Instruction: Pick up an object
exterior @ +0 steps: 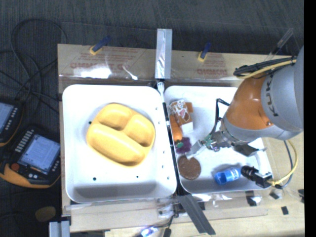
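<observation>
Right now fingers low in right bin, beside purple grapes; spread unreadable.

the left shallow white plastic bin holds a big yellow lumpy foam piece near its middle. in the right shallow white plastic bin, a small printed packet lies at the far left, with an orange stick, a purple cluster and a brown round disc in a line nearer the front. a blue cylindrical bottle lies right of the disc.

A yellow lump lies in the white left bin. In the white right bin: a brown disc, blue bottle, orange carrot, purple grapes.
</observation>
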Tool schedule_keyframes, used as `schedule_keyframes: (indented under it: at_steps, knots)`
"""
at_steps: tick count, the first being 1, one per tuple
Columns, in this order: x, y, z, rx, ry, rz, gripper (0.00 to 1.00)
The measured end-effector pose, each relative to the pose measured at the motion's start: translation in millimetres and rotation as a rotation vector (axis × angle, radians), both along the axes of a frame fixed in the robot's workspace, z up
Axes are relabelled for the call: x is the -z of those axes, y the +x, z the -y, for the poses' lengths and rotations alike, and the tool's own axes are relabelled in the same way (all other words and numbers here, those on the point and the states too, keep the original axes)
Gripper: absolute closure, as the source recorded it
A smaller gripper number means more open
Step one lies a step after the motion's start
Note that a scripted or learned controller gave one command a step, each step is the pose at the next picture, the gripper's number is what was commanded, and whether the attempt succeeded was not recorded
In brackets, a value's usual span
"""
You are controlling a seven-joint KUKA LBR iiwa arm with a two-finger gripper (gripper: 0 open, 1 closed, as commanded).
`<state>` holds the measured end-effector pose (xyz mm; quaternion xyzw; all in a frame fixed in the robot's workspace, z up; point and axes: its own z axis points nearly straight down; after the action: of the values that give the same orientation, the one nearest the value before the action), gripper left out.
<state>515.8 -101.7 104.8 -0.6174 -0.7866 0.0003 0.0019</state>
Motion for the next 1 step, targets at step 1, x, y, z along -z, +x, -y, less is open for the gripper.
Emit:
schedule_keyframes:
  at_steps: [1]
  knots:
    - [12.7,-2.2,25.7,-0.047,0.000,0.017,0.00]
